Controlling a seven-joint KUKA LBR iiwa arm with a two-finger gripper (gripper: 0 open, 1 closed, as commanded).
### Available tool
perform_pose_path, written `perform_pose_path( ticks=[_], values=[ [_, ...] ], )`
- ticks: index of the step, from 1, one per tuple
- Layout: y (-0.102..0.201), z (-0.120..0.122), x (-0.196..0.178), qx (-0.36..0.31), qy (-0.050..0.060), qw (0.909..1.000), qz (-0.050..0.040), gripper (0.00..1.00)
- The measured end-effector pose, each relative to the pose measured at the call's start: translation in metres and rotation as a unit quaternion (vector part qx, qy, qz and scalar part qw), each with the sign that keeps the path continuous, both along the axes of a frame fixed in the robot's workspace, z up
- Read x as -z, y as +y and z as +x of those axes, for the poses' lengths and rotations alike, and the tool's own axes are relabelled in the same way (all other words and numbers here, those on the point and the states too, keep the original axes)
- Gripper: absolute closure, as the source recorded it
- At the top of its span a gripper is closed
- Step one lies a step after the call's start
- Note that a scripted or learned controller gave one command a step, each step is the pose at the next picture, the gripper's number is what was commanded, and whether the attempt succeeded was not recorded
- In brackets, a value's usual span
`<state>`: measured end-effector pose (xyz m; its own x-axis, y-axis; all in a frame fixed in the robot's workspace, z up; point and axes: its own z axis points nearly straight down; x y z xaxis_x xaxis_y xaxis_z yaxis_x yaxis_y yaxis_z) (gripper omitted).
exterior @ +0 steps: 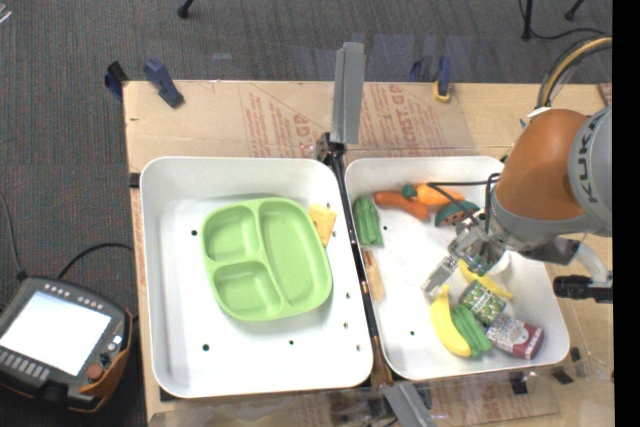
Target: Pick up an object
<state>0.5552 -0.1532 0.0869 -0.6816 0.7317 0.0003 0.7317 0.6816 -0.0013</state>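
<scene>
Banana, the nearest candidate to pick, lies in the lower right of the frame, inside the right bin, pressed against a green vegetable and just below a small green carton, with a red-and-white carton further toward the corner; the gripper hangs just above and slightly left of that cluster, over bare bin floor; whether its jaws are released or clenched cannot be told from this slanted view, and nothing is seen between them. The likely failure is a crowded grasp; the toys sit touching, so a descent could land on two at once or nudge the banana aside. A carrot and cucumber lie apart, toward the frame's centre; the left bin holds a green divided plate.
</scene>
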Motion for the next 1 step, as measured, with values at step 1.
perform_pose_path(
  ticks=[1],
  values=[
    [0.0007, 0.0006, -0.0096, -0.001, 0.0, 1.0, 0.0008, 1.0]
  ],
)
